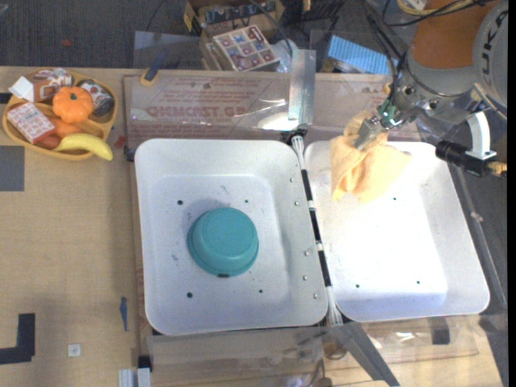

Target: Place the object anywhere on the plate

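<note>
Two bins are listed: in the left bin (161, 176) a teal plate (224, 241) is set upside down, while over the right bin (451, 240) a yellow cloth (367, 170) is pinched at its top by the gripper (377, 129).

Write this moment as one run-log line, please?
gripper: shut on yellow cloth | cloth: lifted over right bin | teal plate: left bin, bare

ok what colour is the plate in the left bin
Teal, a blue-green; the plate shows best in the camera view.
</note>
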`<act>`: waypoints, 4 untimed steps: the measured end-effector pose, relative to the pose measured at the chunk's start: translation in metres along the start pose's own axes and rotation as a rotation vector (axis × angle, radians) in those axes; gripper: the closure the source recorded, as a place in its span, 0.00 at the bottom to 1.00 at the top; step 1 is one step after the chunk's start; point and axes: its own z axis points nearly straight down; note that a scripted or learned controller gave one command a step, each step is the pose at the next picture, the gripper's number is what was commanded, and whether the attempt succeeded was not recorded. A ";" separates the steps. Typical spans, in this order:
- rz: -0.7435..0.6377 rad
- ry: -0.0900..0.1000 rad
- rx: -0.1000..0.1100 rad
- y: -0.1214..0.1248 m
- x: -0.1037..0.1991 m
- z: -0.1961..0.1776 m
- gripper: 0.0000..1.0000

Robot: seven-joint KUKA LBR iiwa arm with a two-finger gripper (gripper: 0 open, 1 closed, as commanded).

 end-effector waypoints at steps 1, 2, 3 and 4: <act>-0.002 0.002 0.002 0.002 0.000 0.015 1.00; -0.402 0.002 0.000 0.013 0.042 0.015 1.00; -0.800 0.001 -0.003 0.037 0.090 0.007 1.00; -1.044 0.002 -0.003 0.057 0.144 0.005 1.00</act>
